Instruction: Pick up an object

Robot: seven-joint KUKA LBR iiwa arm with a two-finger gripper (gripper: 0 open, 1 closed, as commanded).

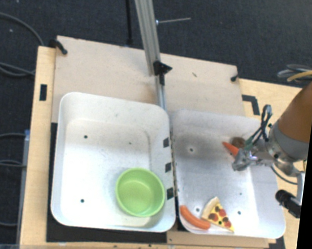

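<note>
We are watching two shallow white plastic bins: the left bin [86, 135] is holding a round lime-green plastic bowl [140, 191], and the right bin [209, 156] is holding the grey arm's two-finger gripper [241, 159], low over its floor. A small orange-red toy piece [232, 148] is lying just beside it (touching or not, we cannot tell, nor how the gripper is set). Nothing is looking lifted yet. A pizza-slice toy [218, 214] and an orange-red sausage toy [194, 217] are waiting near the front wall.

Even, bright light — soft, slightly grainy.
</note>
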